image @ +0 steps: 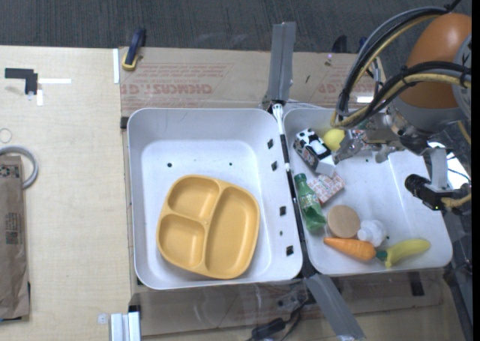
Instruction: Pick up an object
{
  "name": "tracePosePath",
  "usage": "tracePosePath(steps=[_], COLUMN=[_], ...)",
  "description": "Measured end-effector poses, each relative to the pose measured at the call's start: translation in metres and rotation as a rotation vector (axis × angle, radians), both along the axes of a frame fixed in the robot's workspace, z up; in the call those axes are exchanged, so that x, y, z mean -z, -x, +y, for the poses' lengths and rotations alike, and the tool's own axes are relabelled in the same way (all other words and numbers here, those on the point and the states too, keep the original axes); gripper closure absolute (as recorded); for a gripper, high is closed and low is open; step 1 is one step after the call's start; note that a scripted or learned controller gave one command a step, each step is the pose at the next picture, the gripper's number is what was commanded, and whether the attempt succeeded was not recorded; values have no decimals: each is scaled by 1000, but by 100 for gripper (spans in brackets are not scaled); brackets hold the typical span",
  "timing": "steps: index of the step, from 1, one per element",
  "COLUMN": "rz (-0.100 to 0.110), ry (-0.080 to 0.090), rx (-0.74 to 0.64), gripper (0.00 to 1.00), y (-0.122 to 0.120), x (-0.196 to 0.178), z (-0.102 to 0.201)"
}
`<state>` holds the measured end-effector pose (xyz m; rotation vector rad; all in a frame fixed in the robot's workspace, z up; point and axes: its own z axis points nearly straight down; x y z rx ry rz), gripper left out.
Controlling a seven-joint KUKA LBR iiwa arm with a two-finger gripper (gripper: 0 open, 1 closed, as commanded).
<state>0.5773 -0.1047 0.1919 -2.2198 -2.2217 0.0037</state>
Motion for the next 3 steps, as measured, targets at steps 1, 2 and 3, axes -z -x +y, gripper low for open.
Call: tracePosePath(steps=[1, 2, 3], rz=[-2, -12, -22], ry=[0, 2, 4], rx=[45, 58, 56], gripper=[0, 0, 100], y=[-53, -81, -84], x=[55, 79, 64], z=[10, -27, -27])
